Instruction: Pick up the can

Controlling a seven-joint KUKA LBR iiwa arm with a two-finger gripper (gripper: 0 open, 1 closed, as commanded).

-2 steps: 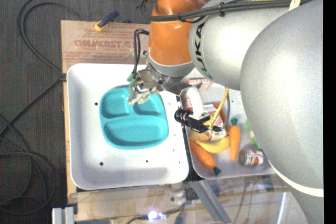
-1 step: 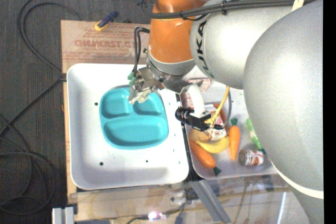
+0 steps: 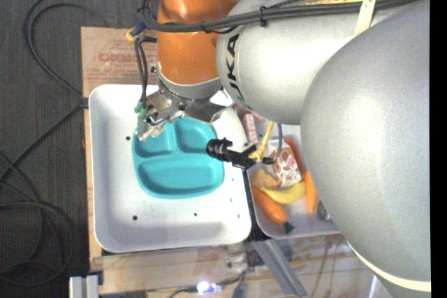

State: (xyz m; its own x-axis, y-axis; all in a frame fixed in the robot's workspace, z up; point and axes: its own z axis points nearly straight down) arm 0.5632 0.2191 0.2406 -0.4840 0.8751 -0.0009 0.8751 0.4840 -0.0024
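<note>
Bins: two, white, shallow, side by side on the table. Left bin is seen whole. Most of the right bin lies under the arm.

Arm: one, grey with an orange band, reaching in from the right and covering much of the frame. A black fitting with a yellow lead juts out near the wall shared by the bins.

End effector: one, low over the left bin at the far left corner of a teal tray. Cannot tell whether it is open or closed, and nothing can be made out in its grasp.

Left bin contents: one teal divided tray with three compartments visible, lying flat near the bin's middle.

Right bin contents, as far as visible:
- carrots, two: one near the front, one running along the arm's edge
- banana, one, yellow, lying between the carrots
- can, one

Can: only a small part shows, carrying a red and white label with the print too small to read. It sits in the right bin, just behind the banana, beside the longer carrot, with the arm hiding the rest. Whether it stands or lies cannot be judged. It is well apart from the end effector, in the other bin.

Surroundings: dark carpet with several loose black cables.
</note>
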